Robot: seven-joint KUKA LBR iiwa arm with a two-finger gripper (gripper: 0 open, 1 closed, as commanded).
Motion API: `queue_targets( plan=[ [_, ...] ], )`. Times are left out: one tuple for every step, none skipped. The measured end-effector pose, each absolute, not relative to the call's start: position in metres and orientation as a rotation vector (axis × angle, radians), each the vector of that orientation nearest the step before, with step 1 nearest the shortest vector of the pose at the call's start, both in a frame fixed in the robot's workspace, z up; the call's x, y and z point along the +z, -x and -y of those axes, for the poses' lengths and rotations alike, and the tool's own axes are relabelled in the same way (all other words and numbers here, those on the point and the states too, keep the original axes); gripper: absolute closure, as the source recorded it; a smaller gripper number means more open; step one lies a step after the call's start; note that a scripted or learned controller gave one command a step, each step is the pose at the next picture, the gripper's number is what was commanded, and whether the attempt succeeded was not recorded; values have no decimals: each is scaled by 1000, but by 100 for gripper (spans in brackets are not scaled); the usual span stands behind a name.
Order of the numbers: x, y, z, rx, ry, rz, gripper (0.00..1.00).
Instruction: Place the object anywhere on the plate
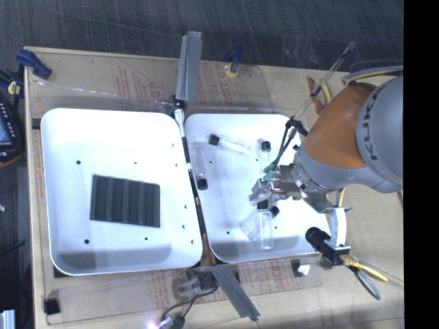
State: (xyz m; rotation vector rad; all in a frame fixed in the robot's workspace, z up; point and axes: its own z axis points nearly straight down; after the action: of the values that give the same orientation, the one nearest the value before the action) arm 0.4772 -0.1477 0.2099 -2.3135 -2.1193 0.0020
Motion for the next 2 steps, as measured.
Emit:
queue_targets(
  plan=[
    [200,-511,90,4,2531,1856,100],
    [191,-551,28,3,2322,2112,100]
  ],
)
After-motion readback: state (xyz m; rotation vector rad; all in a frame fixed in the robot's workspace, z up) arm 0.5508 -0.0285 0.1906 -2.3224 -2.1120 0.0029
